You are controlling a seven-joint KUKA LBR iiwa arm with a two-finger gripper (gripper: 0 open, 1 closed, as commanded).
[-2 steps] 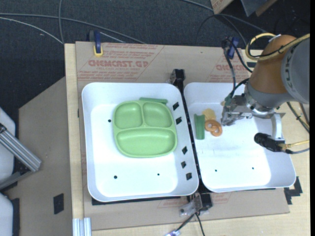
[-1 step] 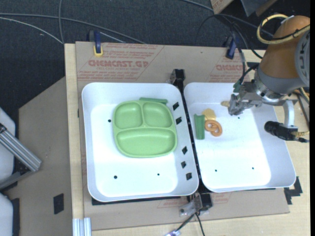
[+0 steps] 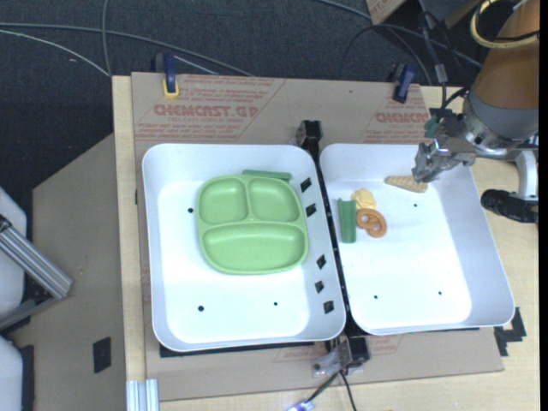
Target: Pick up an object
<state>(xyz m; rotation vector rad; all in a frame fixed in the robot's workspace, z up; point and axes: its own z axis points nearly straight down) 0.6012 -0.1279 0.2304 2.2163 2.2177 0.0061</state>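
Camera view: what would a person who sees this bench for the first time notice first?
Probably the green divided plate, which lies in the middle of the left bin. Next, the gripper at the far side of the right bin, low over a flat tan piece. Near the divider lie a green stick and a pretzel.

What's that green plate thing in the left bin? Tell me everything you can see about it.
The green plate is a light green divided tray, plastic by its look, with rounded corners and three compartments: two small ones at the far side, one wide one nearer the camera. It lies flat, right way up, near the middle of the left bin, on the bin's white floor. A darker green strip shows at its far edge.
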